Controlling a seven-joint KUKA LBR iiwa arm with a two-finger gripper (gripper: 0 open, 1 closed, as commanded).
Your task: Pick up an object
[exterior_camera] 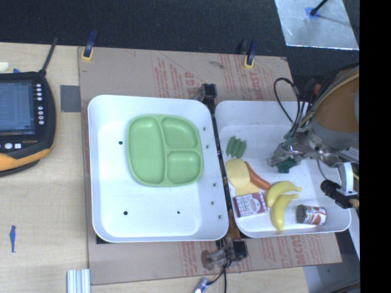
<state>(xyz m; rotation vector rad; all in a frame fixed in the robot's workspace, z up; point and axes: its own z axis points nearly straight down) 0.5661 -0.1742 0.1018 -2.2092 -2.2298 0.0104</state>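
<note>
Banana (pixel 280 201) upright in frame, stem toward upper right; fingers' (pixel 286 157) state unclear.

Right bin (pixel 256 118) – banana (pixel 280 201), can (pixel 311 215) on side, red-white carton (pixel 250 205), yellow wedge (pixel 238 176), green piece (pixel 236 146).

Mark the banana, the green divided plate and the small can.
banana (pixel 279 204): camera view, middle of its yellow body.
green divided plate (pixel 164 149): camera view, central ridge between compartments.
small can (pixel 311 215): camera view, its labelled side.
</note>
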